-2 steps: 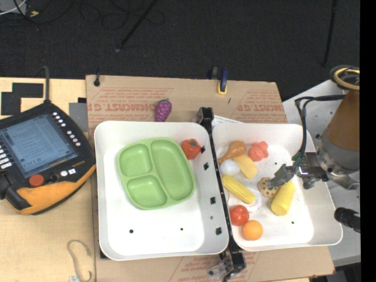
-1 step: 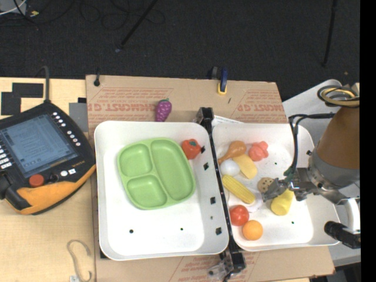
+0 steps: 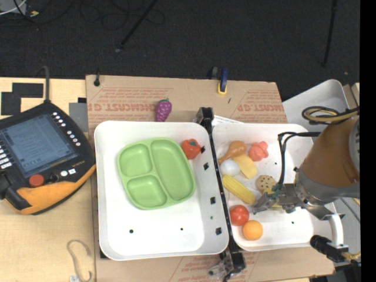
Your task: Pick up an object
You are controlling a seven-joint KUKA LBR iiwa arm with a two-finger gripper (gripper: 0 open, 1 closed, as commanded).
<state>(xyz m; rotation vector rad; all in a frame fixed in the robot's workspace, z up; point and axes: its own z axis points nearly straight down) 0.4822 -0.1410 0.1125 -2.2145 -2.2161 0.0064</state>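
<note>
I can't tell my hand's (image 3: 268,202) state. Corn (image 3: 238,188), cookie (image 3: 265,183) and tomato (image 3: 238,215) crowd it closely; I might nudge one aside and miss.

Bench (image 3: 53,234) (cardboard-topped) (image 3: 135,98) under two bins (image 3: 111,228)

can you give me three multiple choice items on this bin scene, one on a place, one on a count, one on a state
1. Where does the bunch of purple grapes lie?
A. on the green plate
B. on the cardboard behind the left bin
C. in the right bin

2. How many compartments has the green plate?
A. two
B. three
C. four

3. How does the gripper stand?
A. low in the right bin
B. over the left bin
C. above the tablet

Answers: 1 B, the grapes sit beyond the left bin rim; 2 B, two ridges split it in three; 3 A, it is beside the corn cob in the right bin.
</note>
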